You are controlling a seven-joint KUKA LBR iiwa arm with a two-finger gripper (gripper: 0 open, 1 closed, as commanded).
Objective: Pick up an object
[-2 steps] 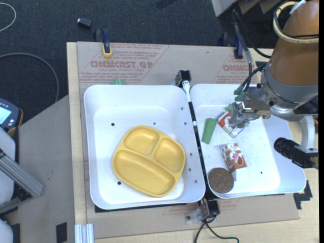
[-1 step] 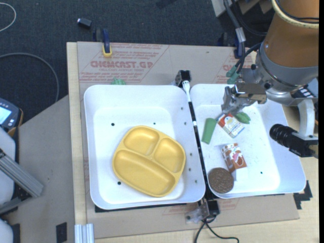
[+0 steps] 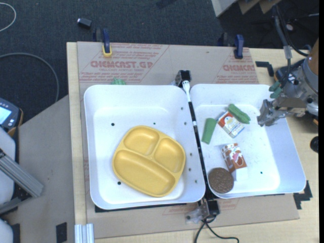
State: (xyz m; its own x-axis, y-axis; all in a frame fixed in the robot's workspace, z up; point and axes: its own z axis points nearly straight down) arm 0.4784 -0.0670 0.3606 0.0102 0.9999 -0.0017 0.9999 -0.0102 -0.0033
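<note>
The pincer (image 3: 265, 116) hangs at the right bin's (image 3: 283, 178) 2 o'clock edge. In that bin lie two green pieces (image 3: 208, 130), a small carton (image 3: 231, 124), a packet (image 3: 233, 157) and a brown disc (image 3: 221, 180); a yellow tray (image 3: 149, 160) fills the left bin (image 3: 98, 110).

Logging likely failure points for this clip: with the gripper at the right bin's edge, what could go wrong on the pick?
1. The gripper sits at the right bin's far-right side, apart from every object, so a straight descent would likely close on nothing.
2. The green pod touches the small carton; a grab there may catch both or push one away.
3. The brown disc lies flat, offering little to pinch.
</note>
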